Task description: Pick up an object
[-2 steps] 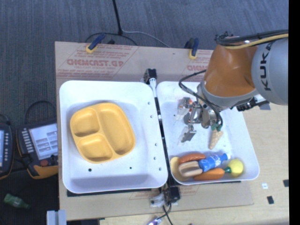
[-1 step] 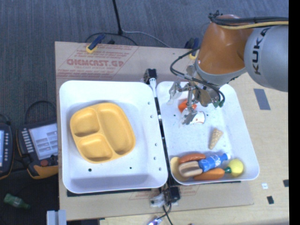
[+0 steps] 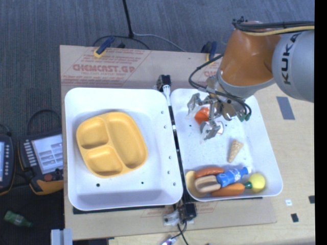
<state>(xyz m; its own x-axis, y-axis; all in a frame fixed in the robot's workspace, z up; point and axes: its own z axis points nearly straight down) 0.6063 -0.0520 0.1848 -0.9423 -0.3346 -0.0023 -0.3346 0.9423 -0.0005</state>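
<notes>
My gripper (image 3: 208, 117) hangs over the upper part of the right bin (image 3: 265, 152), its metal fingers spread around a small orange-red object (image 3: 202, 114) that sits on the bin floor between them. A cone-shaped beige piece (image 3: 234, 150) lies a little lower right of the gripper. At the bin's near edge lies a pile: a hot dog (image 3: 207, 179), a blue bottle (image 3: 232, 176), an orange carrot (image 3: 228, 190) and a yellow lemon (image 3: 257, 181).
The left bin (image 3: 82, 188) holds a yellow divided plate (image 3: 111, 143). A black divider bar (image 3: 172, 131) runs between the bins. The arm's orange band and grey body (image 3: 255, 55) loom over the right bin's far corner. A handheld pendant (image 3: 41, 160) lies off the bench at left.
</notes>
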